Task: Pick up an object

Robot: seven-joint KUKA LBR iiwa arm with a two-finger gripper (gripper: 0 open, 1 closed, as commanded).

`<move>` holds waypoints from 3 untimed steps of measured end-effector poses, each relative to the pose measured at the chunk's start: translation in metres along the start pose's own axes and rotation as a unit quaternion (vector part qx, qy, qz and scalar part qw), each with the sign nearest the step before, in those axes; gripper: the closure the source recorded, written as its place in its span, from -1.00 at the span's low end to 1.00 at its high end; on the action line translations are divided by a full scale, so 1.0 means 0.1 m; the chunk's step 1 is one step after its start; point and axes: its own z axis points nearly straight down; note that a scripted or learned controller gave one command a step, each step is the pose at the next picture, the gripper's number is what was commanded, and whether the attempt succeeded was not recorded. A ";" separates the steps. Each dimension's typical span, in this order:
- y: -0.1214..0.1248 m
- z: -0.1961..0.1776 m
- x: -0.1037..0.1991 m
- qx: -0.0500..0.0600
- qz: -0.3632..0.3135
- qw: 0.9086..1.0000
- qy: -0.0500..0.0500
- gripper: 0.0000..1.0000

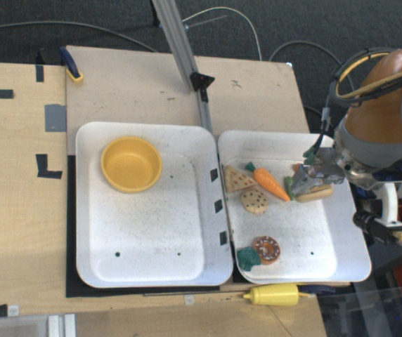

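The right bin [327, 251] holds several toy foods. An orange carrot [270, 183] lies slantwise near its middle, with a triangular toast slice [237, 180] to its left and a brown speckled cookie [254, 201] below that. Near the front lie a sprinkled donut [266, 248] and a green piece [248, 258] touching it. My gripper [305, 183] is low at the bin's right side, just right of the carrot's tip. A tan bread-like piece [318, 194] lies directly under it, partly hidden. I cannot see whether that piece is held.
A yellow bowl [131, 163] sits at the back left of the left bin [152, 244]. A yellow bottle [275, 295] lies on the bench in front of the right bin. A slanted metal pole [180, 41] ends at the divide between the bins.
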 end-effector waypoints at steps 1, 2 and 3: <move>0.06 0.08 0.55 0.000 -0.001 1.000 0.000 1.00; 0.02 0.08 1.18 0.000 -0.002 1.000 0.000 1.00; -0.02 0.03 1.72 0.000 -0.002 1.000 0.000 1.00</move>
